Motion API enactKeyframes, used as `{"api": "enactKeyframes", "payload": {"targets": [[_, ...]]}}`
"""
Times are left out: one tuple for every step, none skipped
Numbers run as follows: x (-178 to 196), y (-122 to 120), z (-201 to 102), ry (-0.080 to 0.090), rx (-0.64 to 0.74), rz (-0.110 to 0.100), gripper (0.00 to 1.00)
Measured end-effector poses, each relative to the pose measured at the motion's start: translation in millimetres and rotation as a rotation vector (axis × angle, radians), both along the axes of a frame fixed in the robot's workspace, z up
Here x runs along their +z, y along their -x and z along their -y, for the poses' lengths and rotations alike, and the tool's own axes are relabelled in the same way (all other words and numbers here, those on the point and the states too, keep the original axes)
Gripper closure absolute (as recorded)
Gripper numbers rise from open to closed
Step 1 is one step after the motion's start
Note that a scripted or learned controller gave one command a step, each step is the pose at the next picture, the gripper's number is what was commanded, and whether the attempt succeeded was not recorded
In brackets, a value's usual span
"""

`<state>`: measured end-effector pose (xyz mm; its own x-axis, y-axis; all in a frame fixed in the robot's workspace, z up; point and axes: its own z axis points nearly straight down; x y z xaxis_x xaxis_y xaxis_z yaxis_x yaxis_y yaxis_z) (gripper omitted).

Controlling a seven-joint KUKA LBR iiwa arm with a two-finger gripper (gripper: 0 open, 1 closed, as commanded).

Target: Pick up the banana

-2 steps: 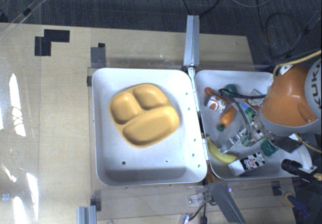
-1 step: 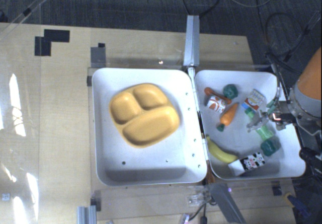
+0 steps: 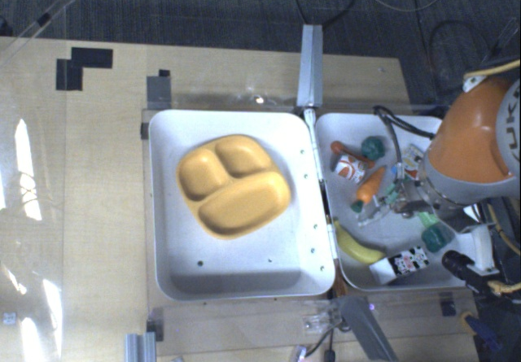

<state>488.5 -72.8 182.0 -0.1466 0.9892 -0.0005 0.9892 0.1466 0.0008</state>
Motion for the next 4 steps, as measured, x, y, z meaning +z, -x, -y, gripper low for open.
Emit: {"api": "enactKeyframes", "payload": {"targets": [[0,0,-66,-0.001,0.161,-0.001,0.00],[0,0,-53,0.000,0.059,0.001,0.00],[0,1,-40,0.000,0.057,0.000,0.00],[26,0,-3,0.001,0.361,0.003,0.00]]}}
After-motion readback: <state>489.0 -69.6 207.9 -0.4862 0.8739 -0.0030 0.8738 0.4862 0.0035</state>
